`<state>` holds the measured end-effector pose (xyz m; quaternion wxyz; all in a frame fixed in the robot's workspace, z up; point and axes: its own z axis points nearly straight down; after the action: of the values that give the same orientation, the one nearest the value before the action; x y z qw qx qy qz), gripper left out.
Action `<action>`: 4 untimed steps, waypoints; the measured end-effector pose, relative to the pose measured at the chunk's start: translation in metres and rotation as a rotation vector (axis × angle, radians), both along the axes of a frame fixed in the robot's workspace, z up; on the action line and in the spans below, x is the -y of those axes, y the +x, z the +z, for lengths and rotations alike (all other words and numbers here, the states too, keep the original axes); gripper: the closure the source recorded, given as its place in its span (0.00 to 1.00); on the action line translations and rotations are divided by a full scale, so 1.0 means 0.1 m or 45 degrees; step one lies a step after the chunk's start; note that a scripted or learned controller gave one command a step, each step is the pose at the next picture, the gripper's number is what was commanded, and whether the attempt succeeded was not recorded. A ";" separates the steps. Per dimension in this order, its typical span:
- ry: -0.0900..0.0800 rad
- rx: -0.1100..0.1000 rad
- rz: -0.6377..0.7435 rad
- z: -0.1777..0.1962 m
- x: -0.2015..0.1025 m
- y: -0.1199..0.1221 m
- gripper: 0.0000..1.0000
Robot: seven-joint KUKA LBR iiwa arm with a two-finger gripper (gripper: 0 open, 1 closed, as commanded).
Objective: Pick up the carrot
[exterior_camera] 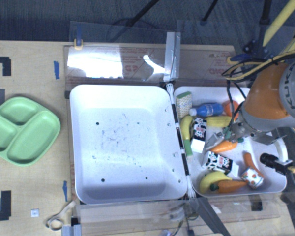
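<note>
You had the arm (268, 100) reaching in from the right, wrist bent down over the right bin (278, 187). The gripper (229, 139) sat low on a small carrot (225, 146) at mid-bin; can't tell how far the fingers were spread, or if it had a grip. That carrot's long axis ran left-right, slightly tilted. A second carrot (232, 185) lay near the front wall beside a banana (209, 180). The left bin (123, 141) sat alongside, and a green divided plate (22, 130) lay on the wooden bench (29, 77).

The left bin (123, 141) offers wide open floor, while the right bin (275, 185) is crowded: bananas (187, 128), a blue bottle (209, 109), cartons (219, 162) and carrots (231, 185) leave only narrow gaps between them.
</note>
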<state>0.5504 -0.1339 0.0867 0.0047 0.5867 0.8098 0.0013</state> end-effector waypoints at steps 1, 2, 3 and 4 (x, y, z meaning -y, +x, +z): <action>0.003 -0.012 0.156 1.40 0.16 -0.10 0.00; -0.001 0.007 0.365 0.34 -0.18 -0.19 0.00; -0.001 0.000 0.507 -0.01 0.15 0.22 0.00; -0.003 0.006 0.505 0.09 0.16 0.24 1.00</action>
<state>0.5743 -0.1494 0.0952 0.0071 0.4156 0.9095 0.0027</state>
